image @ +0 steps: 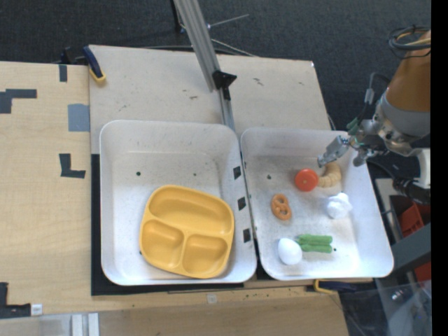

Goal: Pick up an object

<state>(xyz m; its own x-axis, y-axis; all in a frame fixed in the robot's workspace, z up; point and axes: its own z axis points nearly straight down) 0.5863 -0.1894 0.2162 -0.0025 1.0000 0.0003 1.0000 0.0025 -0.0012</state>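
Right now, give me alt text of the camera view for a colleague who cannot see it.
The gripper hangs over the right bin, just above a tan pastry beside a red tomato. The left bin holds a yellow divided tray.

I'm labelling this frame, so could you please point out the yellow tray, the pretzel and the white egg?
yellow tray (183, 208): camera view, bare floor of its long compartment.
pretzel (281, 206): camera view, its middle.
white egg (289, 251): camera view, its top.

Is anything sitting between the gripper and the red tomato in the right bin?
Nothing visible blocks it. The gripper hangs just up and right of the red tomato. A tan pastry-like piece lies right beside the tomato on its right, close enough to get bumped.
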